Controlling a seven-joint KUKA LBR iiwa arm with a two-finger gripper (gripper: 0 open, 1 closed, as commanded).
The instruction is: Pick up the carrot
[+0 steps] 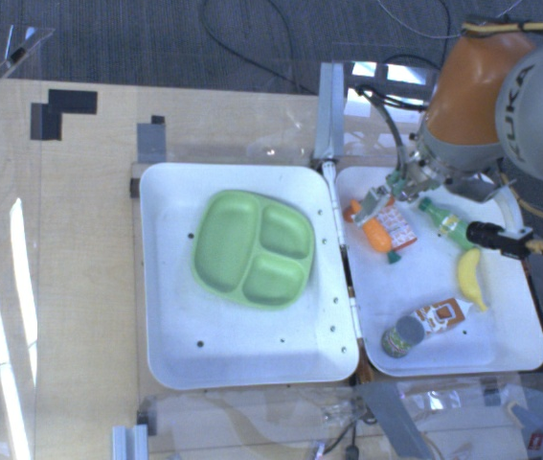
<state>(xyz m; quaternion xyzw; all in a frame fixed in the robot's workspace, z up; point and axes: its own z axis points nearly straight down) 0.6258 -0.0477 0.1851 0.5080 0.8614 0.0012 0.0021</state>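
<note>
The carrot (377, 237) is a short orange piece lying in the right bin (515, 353), near its upper left corner. It rests against a red-and-white packet (398, 226). My gripper (388, 197) hangs just above and slightly behind the carrot, under the orange-banded wrist (472, 89). A small orange bit (352, 211) shows to the left of the gripper, by the bin's wall. I see nothing held by the gripper.
The right bin also holds a green bottle (441, 218), a banana (470, 278), a brown carton (441, 316) and a can (402, 337). A green divided plate (252, 247) lies in the left bin (170, 353). A black cable connector (496, 238) crosses the right side.
</note>
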